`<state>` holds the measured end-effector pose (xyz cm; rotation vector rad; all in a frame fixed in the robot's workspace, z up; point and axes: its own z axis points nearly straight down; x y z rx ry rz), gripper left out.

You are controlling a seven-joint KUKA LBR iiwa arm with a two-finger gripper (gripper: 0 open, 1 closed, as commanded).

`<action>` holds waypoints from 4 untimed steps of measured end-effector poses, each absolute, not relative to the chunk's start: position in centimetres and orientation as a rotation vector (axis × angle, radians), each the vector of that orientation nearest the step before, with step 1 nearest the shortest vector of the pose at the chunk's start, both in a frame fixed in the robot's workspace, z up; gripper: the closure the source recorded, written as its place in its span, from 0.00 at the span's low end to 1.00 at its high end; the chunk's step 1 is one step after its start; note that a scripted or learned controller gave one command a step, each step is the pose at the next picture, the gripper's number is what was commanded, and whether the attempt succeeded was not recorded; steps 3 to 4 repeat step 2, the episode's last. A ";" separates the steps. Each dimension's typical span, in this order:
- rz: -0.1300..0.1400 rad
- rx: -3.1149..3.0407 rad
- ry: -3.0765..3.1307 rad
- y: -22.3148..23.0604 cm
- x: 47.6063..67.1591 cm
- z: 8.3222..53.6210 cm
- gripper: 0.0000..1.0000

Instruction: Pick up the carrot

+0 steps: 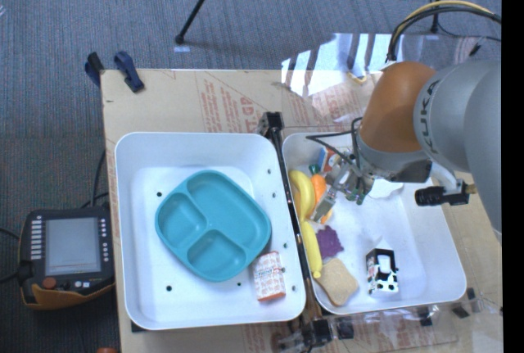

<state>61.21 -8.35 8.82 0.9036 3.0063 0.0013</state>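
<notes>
Jaws (330, 197) low in right bin (434, 257), over carrot (318, 186) beside banana (301, 192); grip state cannot tell. Teal plate (213, 224) in left bin (135, 179).

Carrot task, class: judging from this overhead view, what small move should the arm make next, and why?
Probably a short descent onto the carrot. The gripper hangs in the right bin just beside the orange carrot, which lies against the banana. Nothing shows between its fingers yet, so lowering should come before closing.
</notes>
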 end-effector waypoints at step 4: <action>0.000 1.428 2.800 -8.5 56.1 13.6 1.00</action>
